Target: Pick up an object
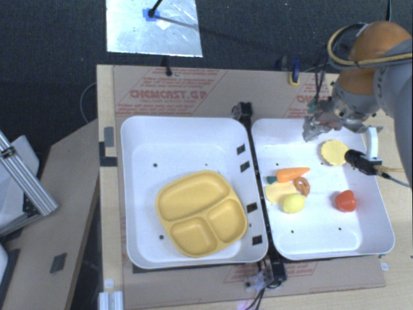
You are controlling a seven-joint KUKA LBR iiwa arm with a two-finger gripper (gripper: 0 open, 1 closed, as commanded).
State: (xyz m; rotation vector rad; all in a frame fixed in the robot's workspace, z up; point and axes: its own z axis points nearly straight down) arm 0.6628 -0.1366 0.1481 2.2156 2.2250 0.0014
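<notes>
Nothing is picked up yet. The claw (314, 129) hangs near the right bin's (381, 237) back edge, just beside the yellow disc (334, 152). I cannot tell if it is wide or narrow.

A dark blue-grey carpeted floor (51, 37) is surrounding the pale wooden bench (71, 173), while a shiny square silver sheet (153, 19) is lying on it beyond the bench's far edge, catching the light.
</notes>
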